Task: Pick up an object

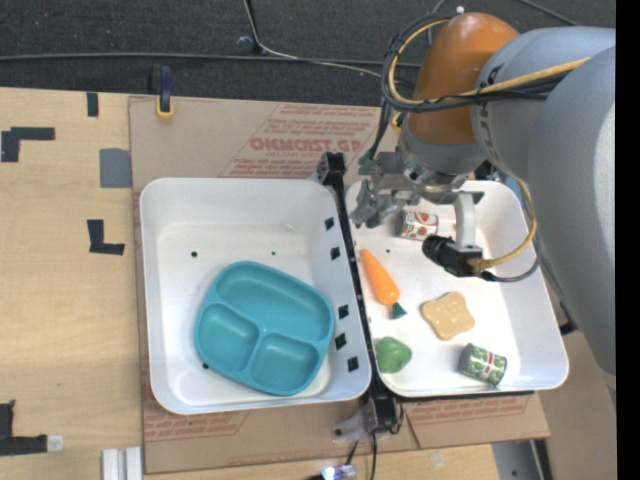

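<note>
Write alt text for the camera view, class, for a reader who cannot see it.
A grey robot arm reaches from the right over the right white bin, which holds a toy carrot, cracker, green piece and small can. The left bin holds a blue divided tray.

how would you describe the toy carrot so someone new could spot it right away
Look at the right white bin, the one the grey arm hangs over. Near its left wall, just below the gripper, lies the carrot. It is the only long, pointed orange thing there; its neighbours are a tan cracker-like piece, a round green item and a small green can.
</note>
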You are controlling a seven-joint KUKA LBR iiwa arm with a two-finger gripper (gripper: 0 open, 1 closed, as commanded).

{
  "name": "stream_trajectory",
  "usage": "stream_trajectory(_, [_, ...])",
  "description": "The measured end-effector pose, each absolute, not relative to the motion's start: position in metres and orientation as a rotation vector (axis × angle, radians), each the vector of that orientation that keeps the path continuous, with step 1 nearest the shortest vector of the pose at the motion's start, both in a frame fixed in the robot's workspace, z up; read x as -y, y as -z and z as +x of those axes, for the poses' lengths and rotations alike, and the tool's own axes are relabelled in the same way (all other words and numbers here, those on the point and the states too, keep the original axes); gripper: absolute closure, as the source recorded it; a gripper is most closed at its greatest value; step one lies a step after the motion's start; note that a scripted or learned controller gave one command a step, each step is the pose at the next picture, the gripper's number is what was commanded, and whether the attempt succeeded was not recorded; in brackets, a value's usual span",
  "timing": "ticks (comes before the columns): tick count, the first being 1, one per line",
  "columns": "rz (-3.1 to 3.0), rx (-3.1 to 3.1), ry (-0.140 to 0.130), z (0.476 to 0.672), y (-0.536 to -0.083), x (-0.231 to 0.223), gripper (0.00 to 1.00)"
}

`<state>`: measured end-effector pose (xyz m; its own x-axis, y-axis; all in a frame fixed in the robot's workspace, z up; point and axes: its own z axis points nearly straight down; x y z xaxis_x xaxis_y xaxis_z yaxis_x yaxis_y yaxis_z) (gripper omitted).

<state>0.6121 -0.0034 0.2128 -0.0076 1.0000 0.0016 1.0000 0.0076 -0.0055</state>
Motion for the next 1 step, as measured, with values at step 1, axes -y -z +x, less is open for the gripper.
stream_trajectory(1, [-2.211, 2.227, -0.004, 0.6322, -0.2169, -0.0475, 1.0])
